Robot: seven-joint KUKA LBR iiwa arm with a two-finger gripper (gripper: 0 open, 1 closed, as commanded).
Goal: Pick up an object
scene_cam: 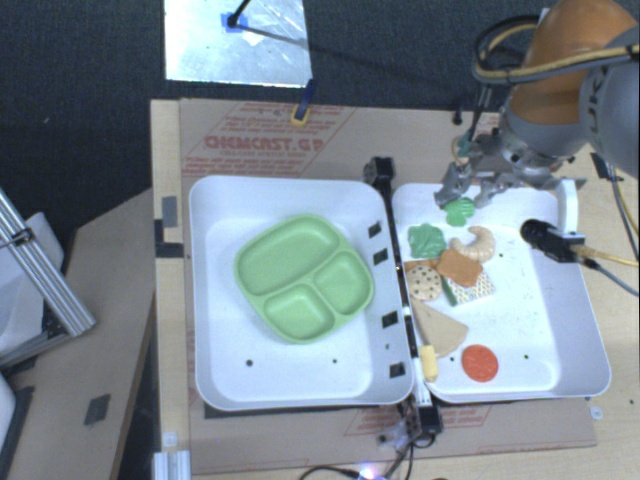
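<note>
Arm over right bin, gripper down at a small green piece near the bin's far edge.

Left bin (215, 368) holds a green divided plate (303, 276). Right bin (560, 338) holds the toy food cluster: green leafy piece (427, 239), croissant (475, 242), cookie (423, 281), tan wedge (443, 328), red disc (480, 363). Gripper (462, 200) sits directly above the small green piece (460, 211), apparently touching it. Jaws: can't tell how far apart, fingertips blur into the piece; grasp not confirmed, piece looks to be at bin-floor level.
</note>
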